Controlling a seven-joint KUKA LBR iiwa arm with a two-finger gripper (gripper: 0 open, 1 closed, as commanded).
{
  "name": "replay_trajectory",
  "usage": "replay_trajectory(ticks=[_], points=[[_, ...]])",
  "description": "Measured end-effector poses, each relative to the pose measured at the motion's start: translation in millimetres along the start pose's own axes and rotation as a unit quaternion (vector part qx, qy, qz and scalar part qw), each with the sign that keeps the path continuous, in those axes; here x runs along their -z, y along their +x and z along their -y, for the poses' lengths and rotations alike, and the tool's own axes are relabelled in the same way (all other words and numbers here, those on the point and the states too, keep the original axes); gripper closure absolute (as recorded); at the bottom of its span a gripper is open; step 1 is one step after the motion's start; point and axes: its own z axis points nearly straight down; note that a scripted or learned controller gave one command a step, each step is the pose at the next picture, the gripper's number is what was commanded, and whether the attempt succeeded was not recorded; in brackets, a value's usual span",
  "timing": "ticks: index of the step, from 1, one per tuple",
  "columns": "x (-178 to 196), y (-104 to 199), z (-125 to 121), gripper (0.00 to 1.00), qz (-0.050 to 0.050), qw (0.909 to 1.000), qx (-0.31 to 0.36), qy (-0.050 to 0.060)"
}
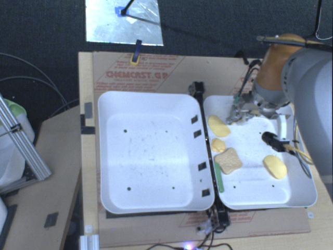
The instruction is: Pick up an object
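Hand (pixel 240 113) low over right white plastic bin (pixel 260 191), beside pale yellow oval foam piece (pixel 218 126); grip state unreadable. Advice: centre over piece, descend straight, close across narrow axis, avoid tan bread-shaped toy (pixel 228 161) and bin wall.

1. A flat brown cardboard-faced bench top (pixel 151 69) printed with red lettering carries everything here.
2. Two shallow white plastic bins lie directly on it, side by side: the left bin (pixel 151 152) and the right bin (pixel 255 189), their inner rims touching along a dark row of clips (black, down the seam).
3. A small blue and yellow clamp (pixel 136 52) sits at the bench's far edge.
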Motion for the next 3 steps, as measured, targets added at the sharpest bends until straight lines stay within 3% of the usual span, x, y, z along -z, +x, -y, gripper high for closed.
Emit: replay_trajectory(ticks=[1, 2, 3], points=[[-3.4, 37.3, 63.3, 1.00, -0.002, 1.0000, 0.001, -0.002], [103.6, 130.2, 86.5, 1.00, -0.003, 0.9999, 0.007, -0.010], [95.8, 120.1, 146.9, 1.00, -0.001, 1.0000, 0.000, -0.003]])
